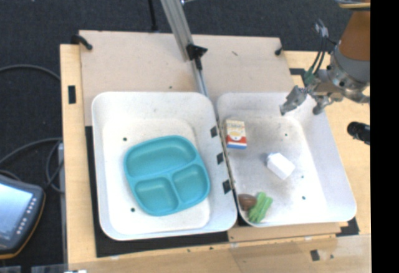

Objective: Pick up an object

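I note the arm is cut off at the right edge above its orange band. I cannot identify the brown item, partly hidden by the green object. The small box's label is too small to read.

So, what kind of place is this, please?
Probably a robotics lab bench for pick-up trials: two white bins on a wooden board, a KUKA arm reaching over the right one, and a handheld control pendant on dark carpet.
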You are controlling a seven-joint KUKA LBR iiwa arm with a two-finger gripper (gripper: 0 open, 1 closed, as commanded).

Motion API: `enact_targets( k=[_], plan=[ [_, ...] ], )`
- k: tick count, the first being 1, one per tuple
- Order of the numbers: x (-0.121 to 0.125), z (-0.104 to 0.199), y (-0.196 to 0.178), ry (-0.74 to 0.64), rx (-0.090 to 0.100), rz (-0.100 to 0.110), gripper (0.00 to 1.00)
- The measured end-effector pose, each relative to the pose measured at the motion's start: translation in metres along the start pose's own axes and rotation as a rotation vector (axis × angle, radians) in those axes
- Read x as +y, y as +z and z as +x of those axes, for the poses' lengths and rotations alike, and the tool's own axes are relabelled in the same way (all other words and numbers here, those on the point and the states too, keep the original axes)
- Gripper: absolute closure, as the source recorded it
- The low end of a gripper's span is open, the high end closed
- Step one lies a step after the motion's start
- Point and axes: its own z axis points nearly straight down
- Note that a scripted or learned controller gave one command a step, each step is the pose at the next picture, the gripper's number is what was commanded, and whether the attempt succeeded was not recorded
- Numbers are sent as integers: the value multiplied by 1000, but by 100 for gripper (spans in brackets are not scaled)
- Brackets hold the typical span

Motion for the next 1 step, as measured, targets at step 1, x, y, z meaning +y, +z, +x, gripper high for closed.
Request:
enact_targets(
  k=[1],
  plan=[
    [-80, 60, 77, 4, 7, 12, 0]
  ],
)
